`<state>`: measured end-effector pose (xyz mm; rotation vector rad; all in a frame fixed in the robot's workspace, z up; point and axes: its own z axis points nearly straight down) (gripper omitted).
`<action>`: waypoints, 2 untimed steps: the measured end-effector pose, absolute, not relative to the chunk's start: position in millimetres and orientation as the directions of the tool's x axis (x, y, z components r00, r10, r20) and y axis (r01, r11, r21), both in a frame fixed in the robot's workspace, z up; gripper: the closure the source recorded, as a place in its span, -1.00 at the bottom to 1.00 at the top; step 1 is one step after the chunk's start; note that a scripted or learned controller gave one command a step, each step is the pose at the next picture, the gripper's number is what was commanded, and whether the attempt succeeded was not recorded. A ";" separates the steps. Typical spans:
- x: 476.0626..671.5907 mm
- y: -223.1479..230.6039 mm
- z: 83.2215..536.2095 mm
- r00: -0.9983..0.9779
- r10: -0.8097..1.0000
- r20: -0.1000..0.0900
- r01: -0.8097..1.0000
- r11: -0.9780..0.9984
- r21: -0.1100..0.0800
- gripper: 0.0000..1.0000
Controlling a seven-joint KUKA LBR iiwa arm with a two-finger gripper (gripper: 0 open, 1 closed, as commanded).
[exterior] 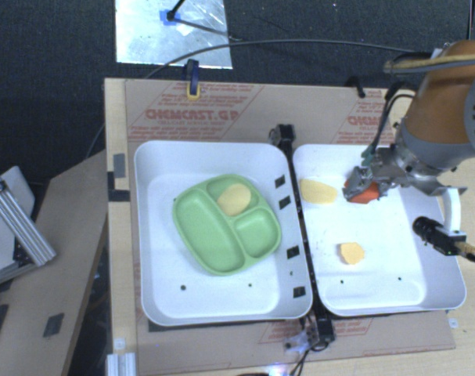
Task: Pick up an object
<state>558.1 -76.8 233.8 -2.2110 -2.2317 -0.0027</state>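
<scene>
My gripper point(359, 185) is down in the right bin point(394, 288), near its back left part. A small red-orange object point(365, 195) lies right under and against the gripper tip, partly hidden by it. A pale yellow piece point(318, 191) rests just left of the gripper. A smaller yellow-orange piece point(350, 252) sits nearer the front of the same bin. In the left bin point(167, 288) a green divided plate point(221, 237) carries a yellow lump point(235, 199) in its rear compartment.
The grey arm with its orange band point(444, 92) hangs over the right bin's back right corner. A black fitting on a white bracket point(437, 235) juts over that bin's right side. Black clips point(290, 233) line the divider between the bins.
</scene>
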 end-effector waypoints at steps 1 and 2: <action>571.4 -21.4 242.3 -0.011 1.000 0.002 1.000 0.011 0.004 1.00; 584.7 38.0 246.7 -0.011 1.000 0.003 1.000 0.011 0.003 1.00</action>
